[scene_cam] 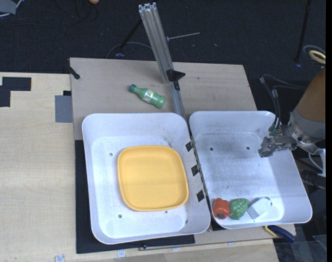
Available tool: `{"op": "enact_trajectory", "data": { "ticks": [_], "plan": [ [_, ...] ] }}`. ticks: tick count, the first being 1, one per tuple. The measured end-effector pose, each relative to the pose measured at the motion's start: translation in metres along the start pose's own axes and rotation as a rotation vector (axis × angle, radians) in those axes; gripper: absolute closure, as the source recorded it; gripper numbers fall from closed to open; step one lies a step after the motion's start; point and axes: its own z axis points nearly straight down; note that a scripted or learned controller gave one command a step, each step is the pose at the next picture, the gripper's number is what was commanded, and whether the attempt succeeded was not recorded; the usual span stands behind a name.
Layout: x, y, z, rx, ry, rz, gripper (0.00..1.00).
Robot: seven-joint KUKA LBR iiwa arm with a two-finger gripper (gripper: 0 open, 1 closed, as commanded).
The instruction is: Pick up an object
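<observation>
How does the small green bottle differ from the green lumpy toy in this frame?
The small green bottle lies on its side on the bare wooden bench behind the bins; the green lumpy toy sits in the right white bin, at its near edge. The bottle is long and slim with a pale label; the toy is squat and rounded. The bottle lies alone; the toy has a red-orange toy right beside it. Both are green.

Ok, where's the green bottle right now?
The green bottle lies on its side on the bench, outside the bins, just behind the left bin near the metal post.
</observation>
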Motion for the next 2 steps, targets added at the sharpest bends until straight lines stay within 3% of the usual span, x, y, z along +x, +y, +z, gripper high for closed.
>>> {"op": "enact_trajectory", "data": {
  "ticks": [2],
  "plan": [
    [0.009,0.002,-0.108,-0.001,0.000,-0.001,1.00]
  ]
}}
